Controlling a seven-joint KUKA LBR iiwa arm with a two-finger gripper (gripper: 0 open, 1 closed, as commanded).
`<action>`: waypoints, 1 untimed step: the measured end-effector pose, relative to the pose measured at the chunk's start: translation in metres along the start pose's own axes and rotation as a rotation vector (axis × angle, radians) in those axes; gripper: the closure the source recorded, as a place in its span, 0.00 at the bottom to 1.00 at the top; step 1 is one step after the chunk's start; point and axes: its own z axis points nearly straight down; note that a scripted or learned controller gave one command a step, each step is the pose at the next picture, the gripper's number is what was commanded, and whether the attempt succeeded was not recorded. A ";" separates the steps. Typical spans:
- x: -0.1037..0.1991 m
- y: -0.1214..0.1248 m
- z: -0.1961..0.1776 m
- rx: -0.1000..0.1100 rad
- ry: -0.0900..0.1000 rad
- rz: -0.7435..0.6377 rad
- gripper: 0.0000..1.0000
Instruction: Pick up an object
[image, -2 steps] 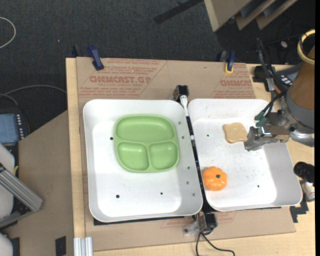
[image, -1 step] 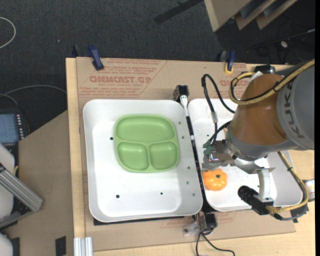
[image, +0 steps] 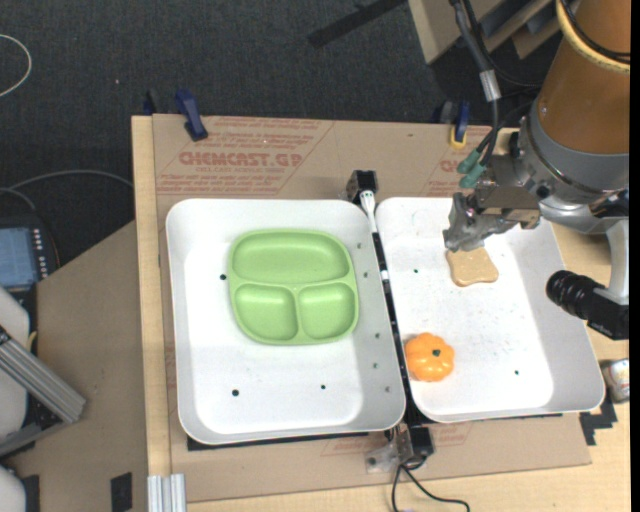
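The grey metal gripper (image: 468, 240) hangs over a flat tan bread-shaped piece (image: 472, 268) in the right shallow white bin (image: 560, 390); its grasp cannot be told.

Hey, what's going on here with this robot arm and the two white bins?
A grey arm with an orange band reaches in from the right, its gripper lowered over a tan flat piece in the right bin. A small orange pumpkin sits near that bin's front left corner. The left bin holds a green divided plate. Nothing looks lifted yet.
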 end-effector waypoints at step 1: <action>-0.090 -0.005 0.094 0.028 -0.004 0.015 1.00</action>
